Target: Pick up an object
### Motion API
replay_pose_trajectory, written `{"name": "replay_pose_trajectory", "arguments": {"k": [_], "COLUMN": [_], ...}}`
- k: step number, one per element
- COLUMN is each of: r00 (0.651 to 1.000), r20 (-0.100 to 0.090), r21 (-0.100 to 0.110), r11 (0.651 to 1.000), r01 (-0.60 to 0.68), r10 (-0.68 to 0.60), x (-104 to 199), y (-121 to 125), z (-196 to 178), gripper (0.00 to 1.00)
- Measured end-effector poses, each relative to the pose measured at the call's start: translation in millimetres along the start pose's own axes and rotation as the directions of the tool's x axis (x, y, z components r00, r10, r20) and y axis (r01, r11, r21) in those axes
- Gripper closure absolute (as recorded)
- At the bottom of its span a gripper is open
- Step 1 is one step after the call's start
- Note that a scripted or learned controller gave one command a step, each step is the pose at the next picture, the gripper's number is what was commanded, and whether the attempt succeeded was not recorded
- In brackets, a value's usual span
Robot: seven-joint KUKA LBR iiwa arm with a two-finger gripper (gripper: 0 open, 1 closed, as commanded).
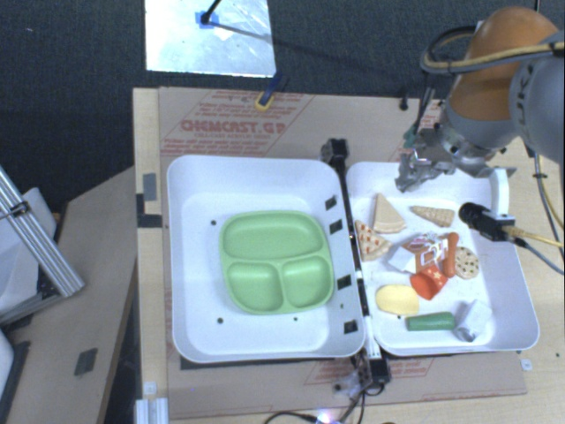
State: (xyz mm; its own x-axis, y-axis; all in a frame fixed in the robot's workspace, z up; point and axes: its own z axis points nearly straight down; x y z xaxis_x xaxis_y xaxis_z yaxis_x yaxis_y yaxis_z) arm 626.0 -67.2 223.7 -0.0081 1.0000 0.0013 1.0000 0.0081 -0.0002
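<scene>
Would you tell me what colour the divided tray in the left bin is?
Light green; the tray shows clearly in the camera view.

Red print runs across the cardboard sheet [234, 117] lying under the two bins, its largest line seeming to read "CHEMCAST GP". The smaller lines around it are too blurred to read.

We see two white bins side by side. Left bin [194, 193] holds a green divided tray [275, 261]. Right bin [521, 312] holds toy food: bread wedge [385, 214], pizza slice [368, 239], cookie [465, 263], sausage [452, 252], yellow piece [397, 300], green veg [431, 321]. Gripper [411, 177] hangs over right bin's far-left corner, w/ the arm [494, 69] reaching in from the right.
</scene>
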Motion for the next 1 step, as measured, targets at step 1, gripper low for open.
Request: {"name": "replay_pose_trajectory", "arguments": {"k": [1], "r00": [1.000], "r20": [-0.001], "r21": [0.001], "r11": [1.000], "r01": [0.001], "r10": [-0.001], "x": [49.9], "y": [-9.3], "z": [9.3], "gripper": [1.00]}}
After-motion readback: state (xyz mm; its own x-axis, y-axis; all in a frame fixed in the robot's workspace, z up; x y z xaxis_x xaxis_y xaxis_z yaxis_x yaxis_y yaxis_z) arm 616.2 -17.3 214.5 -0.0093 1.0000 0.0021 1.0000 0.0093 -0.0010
